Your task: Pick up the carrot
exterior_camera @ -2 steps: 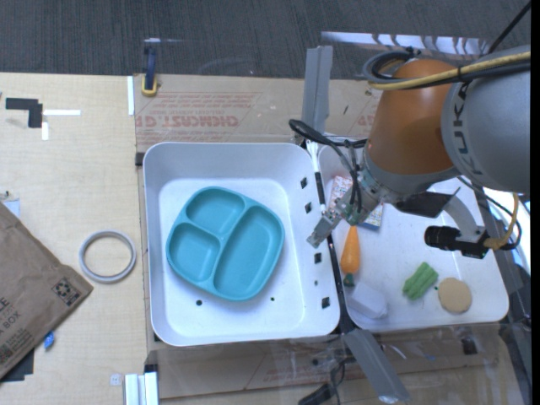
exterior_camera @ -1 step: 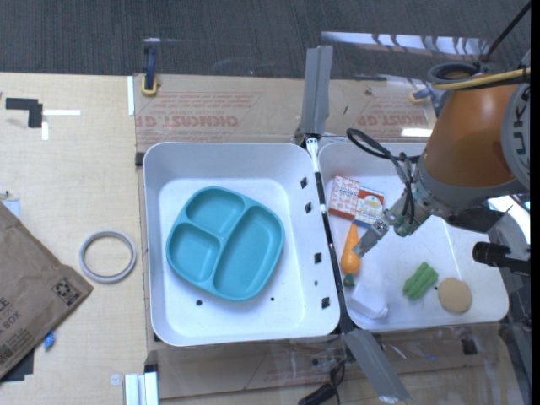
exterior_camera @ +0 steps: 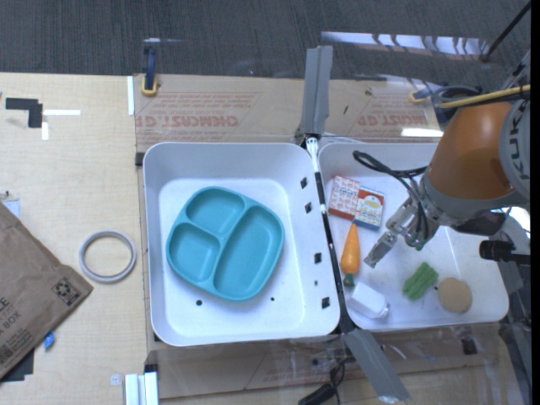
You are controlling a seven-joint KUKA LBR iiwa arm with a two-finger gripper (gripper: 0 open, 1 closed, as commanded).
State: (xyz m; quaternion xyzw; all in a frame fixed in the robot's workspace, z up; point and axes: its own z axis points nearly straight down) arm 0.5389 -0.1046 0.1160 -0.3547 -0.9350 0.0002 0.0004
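The orange carrot [exterior_camera: 350,249] lies in the right bin [exterior_camera: 481,310], close to its left wall, pointing up and down. My gripper [exterior_camera: 390,241] hangs just right of the carrot, above the bin floor, its fingers [exterior_camera: 376,252] spread apart with nothing between them. The carrot is free of the gripper.
The right bin also holds a red and white card box [exterior_camera: 356,202], a white object [exterior_camera: 369,300], a green item [exterior_camera: 419,281] and a tan round thing [exterior_camera: 455,294]. A blue divided plate [exterior_camera: 225,242] lies in the left bin [exterior_camera: 160,226]. A tape ring [exterior_camera: 107,255] rests on the bench.
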